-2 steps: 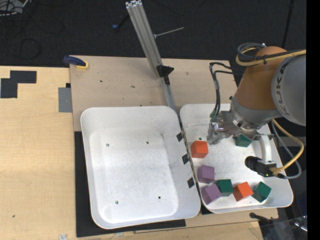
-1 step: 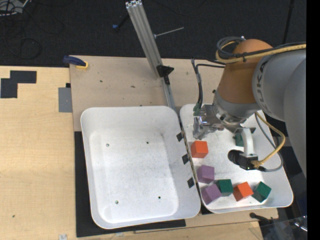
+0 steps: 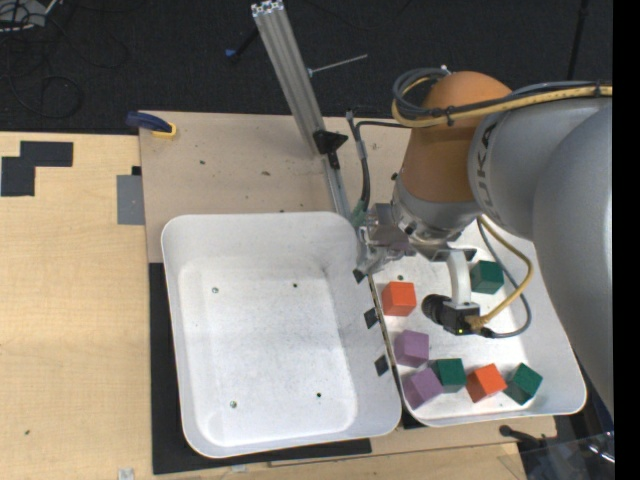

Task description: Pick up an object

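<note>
White bins (image 3: 200,248), colored blocks (image 3: 399,298)

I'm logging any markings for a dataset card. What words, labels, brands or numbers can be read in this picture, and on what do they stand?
Grey arm housing, beside the orange band: dark raised lettering running along the edge, too foreshortened and blurred to read.
Coloured blocks in the right white bin, such as the orange cube: no markings visible.
Left white bin and wooden bench: no text visible.
</note>
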`<state>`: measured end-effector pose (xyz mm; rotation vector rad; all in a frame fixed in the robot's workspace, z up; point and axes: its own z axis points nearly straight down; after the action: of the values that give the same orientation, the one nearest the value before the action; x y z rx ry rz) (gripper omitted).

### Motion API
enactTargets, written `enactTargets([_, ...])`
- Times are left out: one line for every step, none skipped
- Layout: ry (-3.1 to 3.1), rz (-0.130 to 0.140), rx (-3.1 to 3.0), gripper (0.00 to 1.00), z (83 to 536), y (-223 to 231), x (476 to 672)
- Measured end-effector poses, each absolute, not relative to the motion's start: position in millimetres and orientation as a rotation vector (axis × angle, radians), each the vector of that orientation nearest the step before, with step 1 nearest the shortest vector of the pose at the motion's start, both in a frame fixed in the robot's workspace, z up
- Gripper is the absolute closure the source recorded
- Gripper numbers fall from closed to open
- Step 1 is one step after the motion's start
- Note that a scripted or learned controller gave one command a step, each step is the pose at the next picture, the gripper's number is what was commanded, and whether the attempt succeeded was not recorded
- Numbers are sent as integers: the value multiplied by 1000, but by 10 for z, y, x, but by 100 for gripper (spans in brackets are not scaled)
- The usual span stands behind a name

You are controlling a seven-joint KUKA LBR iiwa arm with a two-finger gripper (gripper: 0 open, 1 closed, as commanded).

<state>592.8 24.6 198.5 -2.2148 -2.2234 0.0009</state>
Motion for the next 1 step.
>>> enactTargets([-2223, 1, -2216, 100, 2026, 673, 5993])
